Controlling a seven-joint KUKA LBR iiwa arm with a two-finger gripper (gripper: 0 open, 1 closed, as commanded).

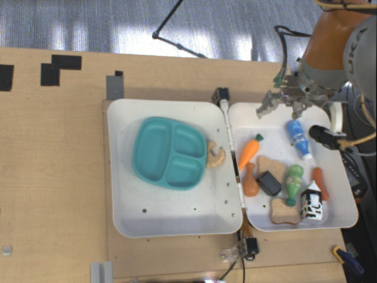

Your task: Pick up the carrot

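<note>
Pincer hanging over the far edge of the right bin, fingers spread apart, nothing between them. Grey arm with its orange band rising behind it toward the right.

Carrot lying below and to the left of the pincer, well apart from it, in the left part of that same bin, tilted with its green top pointing up toward the pincer and its thin end pointing down to the rail between the bins.

Blue bottle just below and slightly right of the pincer, near but not touching. Further below: an orange pear-shaped thing under the carrot, a black block on a tan slab, a green bottle, a second tan slab (bread, by the look of it) at the near edge, a black-and-white carton and a small red stick off to the lower right.

Left bin well away to the pincer's lower left, holding a teal divided plate and a pale curved piece touching the plate's right rim. Both bins resting on a tan bench.
</note>
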